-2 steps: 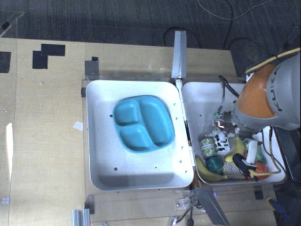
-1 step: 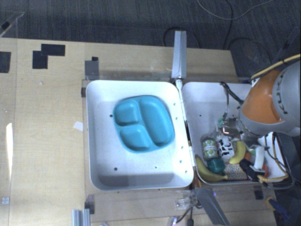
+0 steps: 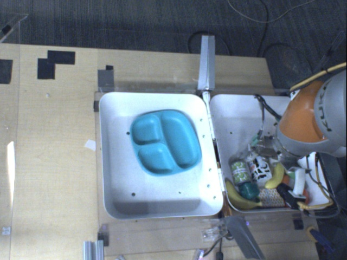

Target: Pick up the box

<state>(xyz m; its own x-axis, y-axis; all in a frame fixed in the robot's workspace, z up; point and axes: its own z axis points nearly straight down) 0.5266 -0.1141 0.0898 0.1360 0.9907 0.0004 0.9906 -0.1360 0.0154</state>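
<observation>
Box (image 3: 262,170), small and printed in black and white, lies in the lower part of the right bin (image 3: 238,121), in the lower right of the frame. It sits at a tilt among the clutter. Its long axis seems to run from upper left to lower right, though it is too small to be sure, and which end is its front cannot be told.

A green can (image 3: 240,172) stands just to its left, and a short banana (image 3: 276,176) leans against its right side. Below it are a teal object (image 3: 249,189) and a longer banana (image 3: 241,199) that curves along the bin's lower left corner.

The gripper (image 3: 264,148) hangs just above the box in the frame, near its upper edge. Whether it touches the box, and whether it is open or closed, cannot be told from this angle. The arm (image 3: 301,121) comes in from the right edge, its orange band bulging over the right half of the bin and its grey link behind it at the frame's edge.

The left bin (image 3: 116,145) holds a blue divided plate (image 3: 165,141), set at a slant near its middle. Both bins rest on the pale wooden bench (image 3: 49,161).
</observation>
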